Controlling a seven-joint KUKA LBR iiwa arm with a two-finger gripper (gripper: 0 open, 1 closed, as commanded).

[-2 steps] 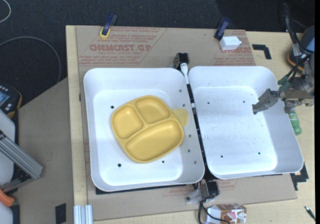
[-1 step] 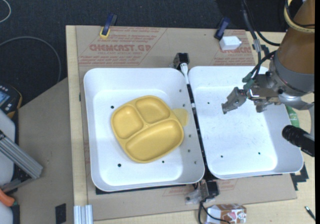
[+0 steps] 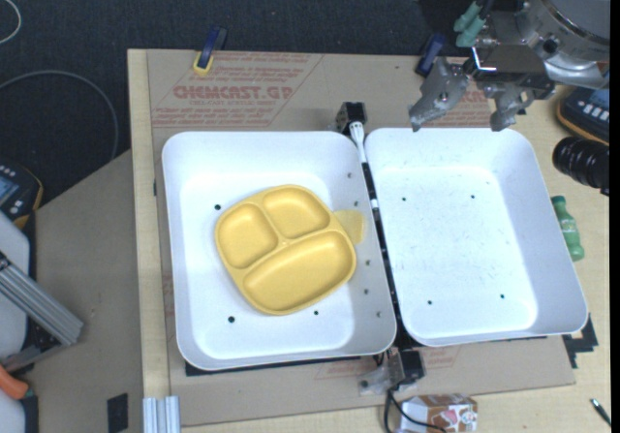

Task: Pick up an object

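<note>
two white bins on the bench (image 3: pixel 242 92). left bin (image 3: pixel 189 228) carries one yellow divided plate (image 3: pixel 286 249), room along its far edge. hand (image 3: pixel 465 116) hangs over the right bin's (image 3: pixel 475 228) far edge, fingers apart, gripping nothing.

- Two shallow white plastic bins: the left bin (image 3: pixel 184 228) and the right bin (image 3: pixel 542 228), side by side.
- One yellow plastic divided plate (image 3: pixel 284 249) with three compartments, lying in the left bin.
- One two-finger metal gripper (image 3: pixel 465 114), above the far edge of the right bin.
- One brown cardboard sheet (image 3: pixel 232 87) under both bins.
</note>
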